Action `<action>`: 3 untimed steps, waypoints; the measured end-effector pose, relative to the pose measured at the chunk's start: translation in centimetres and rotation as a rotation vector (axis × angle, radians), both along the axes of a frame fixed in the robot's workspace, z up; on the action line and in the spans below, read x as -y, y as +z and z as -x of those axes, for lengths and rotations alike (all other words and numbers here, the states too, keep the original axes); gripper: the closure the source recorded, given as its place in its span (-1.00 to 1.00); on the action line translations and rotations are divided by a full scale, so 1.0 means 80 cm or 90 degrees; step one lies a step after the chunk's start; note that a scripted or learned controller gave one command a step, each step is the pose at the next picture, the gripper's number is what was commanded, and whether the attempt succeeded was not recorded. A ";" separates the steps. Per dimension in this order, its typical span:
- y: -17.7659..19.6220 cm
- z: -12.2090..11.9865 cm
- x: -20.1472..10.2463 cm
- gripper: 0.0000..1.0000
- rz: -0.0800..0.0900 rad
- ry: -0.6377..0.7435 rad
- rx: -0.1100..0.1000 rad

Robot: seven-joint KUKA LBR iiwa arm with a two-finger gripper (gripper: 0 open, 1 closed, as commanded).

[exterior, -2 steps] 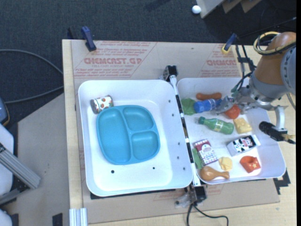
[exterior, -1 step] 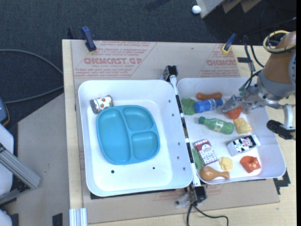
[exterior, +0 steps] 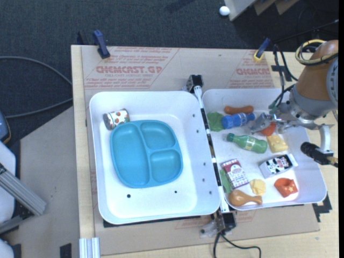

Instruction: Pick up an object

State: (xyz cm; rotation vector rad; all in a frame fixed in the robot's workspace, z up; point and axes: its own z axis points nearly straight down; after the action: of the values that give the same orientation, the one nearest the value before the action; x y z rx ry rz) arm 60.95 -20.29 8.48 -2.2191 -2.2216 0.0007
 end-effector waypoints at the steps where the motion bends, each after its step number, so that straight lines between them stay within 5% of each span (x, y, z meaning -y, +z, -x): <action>1: 0.000 0.008 0.015 -1.00 -0.001 0.000 0.000; 2: 0.000 0.026 0.016 -1.00 -0.002 0.001 0.000; 3: 0.000 -0.043 -0.032 -1.00 0.000 0.000 0.002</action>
State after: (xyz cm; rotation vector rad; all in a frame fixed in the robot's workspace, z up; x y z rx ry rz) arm 64.39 -17.72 8.51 -2.2209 -2.2244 -0.0028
